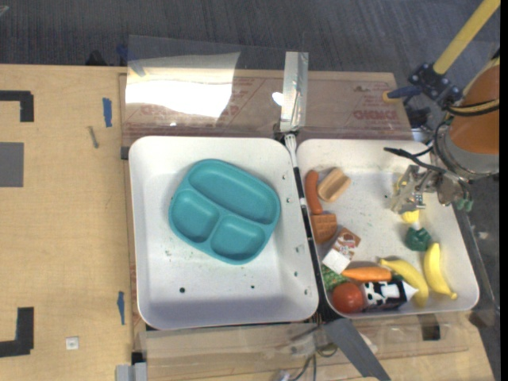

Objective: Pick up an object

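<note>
Red printed lettering runs along the brown cardboard strip (pixel 373 105) behind the right white bin (pixel 373 161), at about one o'clock in the camera view, but it is too small and blurred to read. A small packet (pixel 343 244) in the right bin, at about four o'clock, carries a red and white label with illegible print. No other text is legible.

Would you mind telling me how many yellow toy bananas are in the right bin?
2. One yellow toy banana lies near the front edge beside the orange toy carrot; the other lies just right of it, by the bin's right wall. Others may be hidden under the pile.
</note>
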### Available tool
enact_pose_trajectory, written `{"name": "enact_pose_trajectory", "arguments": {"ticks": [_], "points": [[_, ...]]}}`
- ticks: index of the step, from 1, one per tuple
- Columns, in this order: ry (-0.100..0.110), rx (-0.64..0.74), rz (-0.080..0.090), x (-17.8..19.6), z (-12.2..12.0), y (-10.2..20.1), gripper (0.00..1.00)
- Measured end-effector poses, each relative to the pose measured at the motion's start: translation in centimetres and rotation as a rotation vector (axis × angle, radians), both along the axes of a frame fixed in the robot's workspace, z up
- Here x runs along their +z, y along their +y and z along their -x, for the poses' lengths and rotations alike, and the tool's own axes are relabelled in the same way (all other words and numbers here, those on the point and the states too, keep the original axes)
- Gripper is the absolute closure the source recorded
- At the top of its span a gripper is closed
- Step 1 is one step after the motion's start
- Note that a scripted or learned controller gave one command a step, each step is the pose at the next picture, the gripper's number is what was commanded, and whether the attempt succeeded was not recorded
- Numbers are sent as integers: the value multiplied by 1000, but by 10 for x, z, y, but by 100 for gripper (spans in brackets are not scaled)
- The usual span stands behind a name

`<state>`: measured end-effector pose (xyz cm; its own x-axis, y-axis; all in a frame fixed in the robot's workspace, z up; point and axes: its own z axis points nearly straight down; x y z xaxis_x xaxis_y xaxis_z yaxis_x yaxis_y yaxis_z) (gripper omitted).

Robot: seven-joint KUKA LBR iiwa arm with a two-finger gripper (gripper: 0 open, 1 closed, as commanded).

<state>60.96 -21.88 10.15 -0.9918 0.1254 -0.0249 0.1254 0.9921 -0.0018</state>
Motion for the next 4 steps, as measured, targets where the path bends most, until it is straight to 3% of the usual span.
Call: {"name": "enact_pose_trajectory", "arguments": {"ticks": [1,2,3,4], "points": [[2,0,0,-1,1,0,0],[15,-17,-5,-13,13,-2,0],[1,-15,-1,0,9,-2,100],[3,-15,-2,-1,9,-2,0]]}}
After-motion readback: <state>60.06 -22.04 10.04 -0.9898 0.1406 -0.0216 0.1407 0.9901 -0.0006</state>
